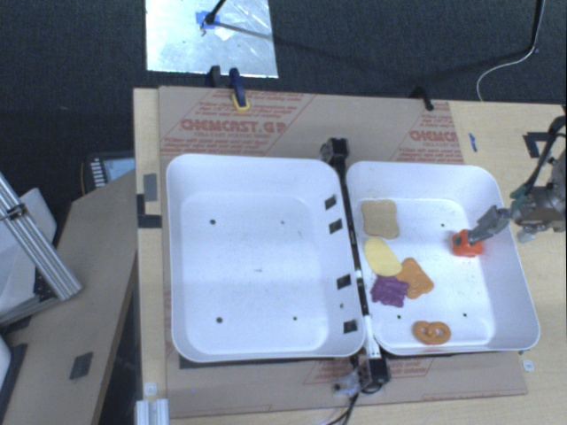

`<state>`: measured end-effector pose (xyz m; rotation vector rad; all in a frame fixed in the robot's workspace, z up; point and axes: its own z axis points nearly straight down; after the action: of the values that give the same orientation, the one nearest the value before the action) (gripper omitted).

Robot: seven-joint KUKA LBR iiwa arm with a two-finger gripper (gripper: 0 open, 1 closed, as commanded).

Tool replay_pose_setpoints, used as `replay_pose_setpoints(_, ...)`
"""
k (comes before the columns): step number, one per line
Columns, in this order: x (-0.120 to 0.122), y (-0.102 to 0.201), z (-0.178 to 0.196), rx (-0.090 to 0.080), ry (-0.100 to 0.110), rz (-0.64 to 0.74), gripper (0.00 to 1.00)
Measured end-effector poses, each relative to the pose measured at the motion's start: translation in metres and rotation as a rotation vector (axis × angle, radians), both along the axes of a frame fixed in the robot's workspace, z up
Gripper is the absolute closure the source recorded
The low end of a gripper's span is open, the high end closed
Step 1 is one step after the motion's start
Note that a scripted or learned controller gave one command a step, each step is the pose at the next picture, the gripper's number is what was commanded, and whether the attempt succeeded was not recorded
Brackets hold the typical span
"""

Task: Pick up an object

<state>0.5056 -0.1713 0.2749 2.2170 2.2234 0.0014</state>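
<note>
The right bin (496, 180) holds several small toy foods. A tan bread slice (380, 218) lies near its far left, with a yellow piece (383, 257), an orange piece (415, 276) and a purple piece (388, 290) clustered below it. A brown pretzel (431, 331) sits near the front wall. A red-orange object (466, 243) rests by the right wall. My gripper (490, 224) reaches in over the right rim, its tip just above and to the right of the red-orange object, touching or nearly touching it.
The left bin (257, 159) sits beside the right one, joined along a black clipped divider (350, 255). Both rest on a cardboard sheet (292, 118). A metal frame (35, 246) stands at the far left, and a cable (509, 56) hangs at the upper right.
</note>
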Motion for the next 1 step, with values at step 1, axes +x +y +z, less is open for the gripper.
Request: replay_pose_setpoints(1,0.0147,-0.0372,0.1713,-0.008,-0.016,0.001,0.0)
